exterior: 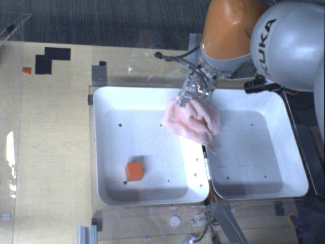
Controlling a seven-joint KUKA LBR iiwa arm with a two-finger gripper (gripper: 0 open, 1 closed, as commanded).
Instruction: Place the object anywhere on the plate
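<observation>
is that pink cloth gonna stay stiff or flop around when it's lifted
Probably floppy: the pink cloth hangs bunched and folded under the gripper, sagging over the seam between the left bin and right bin. It looks light, likely to swing or drape. A loose corner trails low and might snag a rim.

Pale pink cloth (193, 120) mid-frame, small orange block (134, 171) lower left, both bins (101, 151) plain white, arm (284, 39) grey with a shiny orange band.
</observation>
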